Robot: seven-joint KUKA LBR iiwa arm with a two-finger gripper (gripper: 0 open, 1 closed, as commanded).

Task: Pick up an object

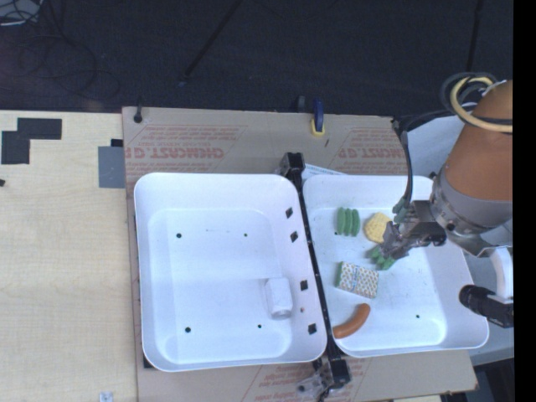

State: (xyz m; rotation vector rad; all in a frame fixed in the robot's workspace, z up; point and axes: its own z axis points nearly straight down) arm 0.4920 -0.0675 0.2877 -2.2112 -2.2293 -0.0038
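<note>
The right bin holds several small objects. A green ridged piece lies near its back left, with a round yellow piece beside it. A patterned flat block rests in the middle, and an orange sausage lies near the front left. My gripper hangs low over the bin just right of the yellow piece, above a small green object that it partly hides. The left bin contains a white cylinder near its front right.
A black divider with clips runs between the two bins. The grey and orange arm comes in from the right above the right bin's edge. A brown board lies under both bins.
</note>
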